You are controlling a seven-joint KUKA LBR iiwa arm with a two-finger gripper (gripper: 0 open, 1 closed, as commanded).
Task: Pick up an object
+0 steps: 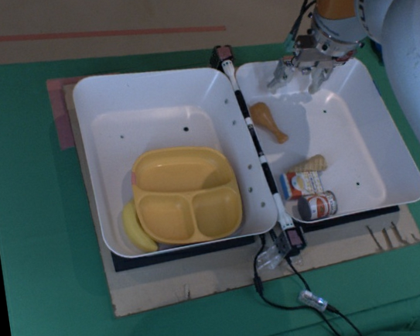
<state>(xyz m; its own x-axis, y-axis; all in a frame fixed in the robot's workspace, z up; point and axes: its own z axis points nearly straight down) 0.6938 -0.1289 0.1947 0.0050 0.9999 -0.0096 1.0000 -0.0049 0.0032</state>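
The nearest candidate was the chicken drumstick (268,121), a toy by the look of it, which lay flat on the floor of the right bin (361,129) near its left wall, thick end toward the far side and narrow end pointing down-right. It was probably light, rigid plastic, smooth and a little slippery; the rounded thick end would likely roll out of a pinch, so across the narrower shank seemed the better place to take hold.

The claw (297,76) hung over the far left corner of that bin, just beyond the drumstick's thick end, its fingers spread apart and nothing between them.

Nearer the front of the same bin sat an ice-cream cone (311,163), a small carton (301,182) and a tin can (317,205) on its side, bunched together. The left bin (107,108) held a yellow divided tray (186,194) with a banana (135,228) against its left edge.
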